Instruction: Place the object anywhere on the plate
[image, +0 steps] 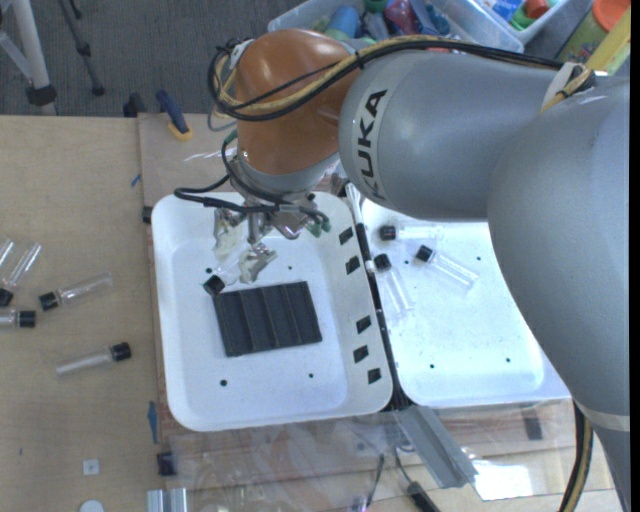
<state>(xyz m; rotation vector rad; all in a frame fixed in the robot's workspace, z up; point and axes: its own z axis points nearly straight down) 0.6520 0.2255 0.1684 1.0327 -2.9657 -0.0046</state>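
A black ribbed plate lies flat in the left bin, near its middle. A clear vial with a black cap rests on the bin floor just off the plate's upper left corner. My gripper hangs over the back part of the left bin, just above the plate's far edge and slightly right of the vial's cap. The view does not show anything held in it. The orange band and grey wrist hide the space directly above it.
The right bin holds three capped vials near its back left. Several more vials lie on the wooden bench left of the bins. Black clips line the divider between the bins. My arm covers the upper right.
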